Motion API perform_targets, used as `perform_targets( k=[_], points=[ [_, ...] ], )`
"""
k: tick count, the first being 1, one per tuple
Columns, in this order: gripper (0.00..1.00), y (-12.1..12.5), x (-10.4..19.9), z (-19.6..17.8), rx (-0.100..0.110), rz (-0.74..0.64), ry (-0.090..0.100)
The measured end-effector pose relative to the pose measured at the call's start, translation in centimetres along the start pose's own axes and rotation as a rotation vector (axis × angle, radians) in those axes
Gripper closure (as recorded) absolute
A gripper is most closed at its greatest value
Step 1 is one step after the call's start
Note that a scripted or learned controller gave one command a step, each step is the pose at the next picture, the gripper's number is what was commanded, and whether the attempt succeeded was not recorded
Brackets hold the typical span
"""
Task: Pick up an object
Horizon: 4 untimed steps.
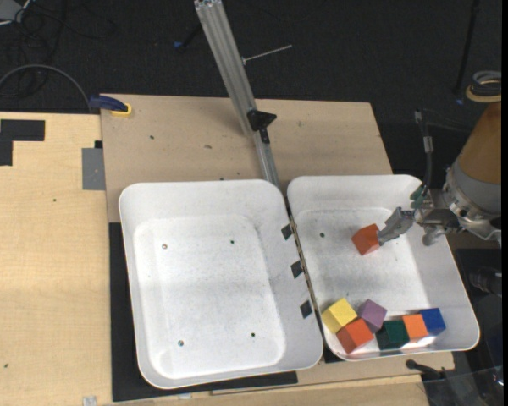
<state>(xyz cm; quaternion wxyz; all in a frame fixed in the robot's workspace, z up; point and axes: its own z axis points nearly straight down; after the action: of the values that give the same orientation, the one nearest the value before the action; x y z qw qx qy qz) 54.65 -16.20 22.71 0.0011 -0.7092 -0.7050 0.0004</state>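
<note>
A dark floor with loose cables surrounds a pale wooden bench [195, 142], and a slanted aluminium rail [234, 79] leans across its far side. Two shallow white plastic bins sit side by side on the bench. The left bin [144, 201] shows a bare, speckled floor. The right bin [322, 194] holds all the blocks.

The grey arm with its orange band [483, 146] comes in from the right, low over the right bin's rim. Its two-finger gripper [389, 229] points left, and its grey fingers [397, 223] reach just up to a small orange-red cube [366, 239] lying alone near the middle of the right bin. The finger tips look to be touching or just beside the cube's right edge; the cube sits in front of them rather than between them. From here I cannot tell whether the fingers are spread or closed.

Down in the near corner of the right bin a cluster of small cubes is packed together: a yellow cube [339, 313], a purple cube [372, 313], a red cube [354, 335], a dark green cube [393, 334], an orange cube [415, 326] and a blue cube [433, 320], most of them touching their neighbours. That cluster lies well apart from the lone cube by the gripper.
</note>
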Motion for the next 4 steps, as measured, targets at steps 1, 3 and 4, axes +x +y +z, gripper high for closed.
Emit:
perform_targets(
  k=[1,3,4],
  points=[
    [1.0,0.0,-0.1,-1.0,0.0,0.003,0.0],
    [1.0,-3.2,3.0,-9.1,0.001,-0.013,-0.001],
    [1.0,-5.5,-1.2,-28.3,-0.009,-0.011,-0.004]
  ],
)
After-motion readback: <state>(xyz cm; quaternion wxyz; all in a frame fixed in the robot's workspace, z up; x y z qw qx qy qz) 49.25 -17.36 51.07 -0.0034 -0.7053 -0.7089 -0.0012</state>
